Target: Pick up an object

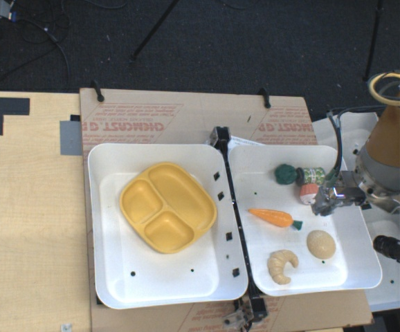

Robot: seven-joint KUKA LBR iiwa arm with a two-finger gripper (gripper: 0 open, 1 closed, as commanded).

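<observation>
My fingers [326, 202] hang at the right bin's [366, 272] far edge, beside a small bottle [311, 180]; whether spread or clenched I cannot tell. Carrot [275, 218], croissant [283, 265] and bun [321, 244] lie loose below, ready for picking.

Beyond my reach lies dark carpeted floor [207, 40], crossed by thin cables [55, 30] and slanting black rods [160, 21]. A pale wooden surface [30, 220] spreads left, with grey and dark patches [70, 137]. Printed cardboard [179, 120] sits under my work.
</observation>
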